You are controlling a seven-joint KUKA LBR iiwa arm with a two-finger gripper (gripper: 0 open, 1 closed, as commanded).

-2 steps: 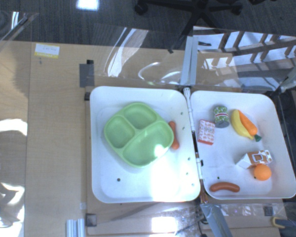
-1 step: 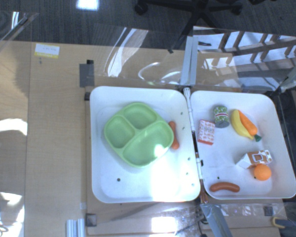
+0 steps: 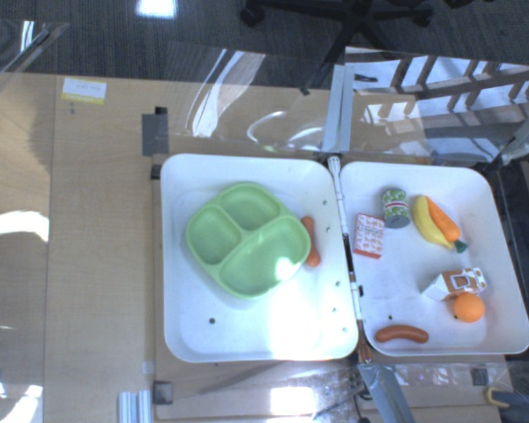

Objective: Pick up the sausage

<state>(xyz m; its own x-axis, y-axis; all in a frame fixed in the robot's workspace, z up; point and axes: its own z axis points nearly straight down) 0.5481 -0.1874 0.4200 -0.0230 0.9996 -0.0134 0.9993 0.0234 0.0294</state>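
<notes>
Sausage (image 3: 401, 333), reddish-brown, smooth and slightly curved, lies lengthwise left to right on the floor of the right bin (image 3: 397, 285), close to its near wall and towards its near left corner. Whether the gripper is released or clenched cannot be told, nor how the sausage lies relative to it. Just farther and to the right sit an orange (image 3: 467, 307) and a small carton (image 3: 463, 281). Farther still are a red-and-white packet (image 3: 368, 235), a banana (image 3: 426, 223) and a can (image 3: 394, 207). A green divided plate (image 3: 247, 249) sits in the left bin (image 3: 178, 311).
</notes>
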